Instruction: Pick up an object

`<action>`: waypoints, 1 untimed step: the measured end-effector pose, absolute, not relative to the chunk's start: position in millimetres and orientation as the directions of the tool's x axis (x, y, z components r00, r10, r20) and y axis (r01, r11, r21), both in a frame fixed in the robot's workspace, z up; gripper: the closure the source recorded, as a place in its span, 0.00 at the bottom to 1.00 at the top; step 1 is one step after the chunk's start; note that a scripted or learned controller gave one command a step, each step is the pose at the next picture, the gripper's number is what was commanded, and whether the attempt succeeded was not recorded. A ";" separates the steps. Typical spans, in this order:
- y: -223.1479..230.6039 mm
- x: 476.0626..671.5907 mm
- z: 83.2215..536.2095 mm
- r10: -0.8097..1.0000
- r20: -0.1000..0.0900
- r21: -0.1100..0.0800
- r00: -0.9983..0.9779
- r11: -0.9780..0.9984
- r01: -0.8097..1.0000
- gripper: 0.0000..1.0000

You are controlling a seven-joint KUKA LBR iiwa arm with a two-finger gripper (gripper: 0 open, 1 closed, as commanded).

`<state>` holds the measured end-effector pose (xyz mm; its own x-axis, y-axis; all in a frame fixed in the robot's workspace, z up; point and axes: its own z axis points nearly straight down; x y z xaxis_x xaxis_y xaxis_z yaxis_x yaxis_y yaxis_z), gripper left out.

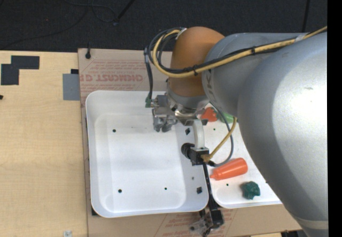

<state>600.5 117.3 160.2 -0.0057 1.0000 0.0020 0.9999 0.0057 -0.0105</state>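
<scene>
My gripper (162, 119) hangs over the far right part of the left white bin (94, 155), just above its floor, with nothing seen in it. In the right bin (231, 199) lie an orange carrot-shaped piece (230, 169) and a small dark green lump (250, 190) near the front. A small red-orange thing (209, 115) and a bit of light green (229, 119) peek out from under the arm further back. The arm's grey body hides most of the right bin.
Both bins rest on a cardboard sheet (115, 73) with red print. The pale wooden bench top (37, 145) spreads to the left, with dark patches at its far edge. A small black clamp (209, 221) sits at the front between the bins.
</scene>
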 end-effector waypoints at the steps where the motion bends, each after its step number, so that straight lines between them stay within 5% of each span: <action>1: 126.0 559.6 182.2 1.000 0.001 -0.007 -0.001 0.001 1.000 1.00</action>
<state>559.6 126.0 182.2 -0.0010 1.0000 0.0005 1.0000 0.0010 -0.0067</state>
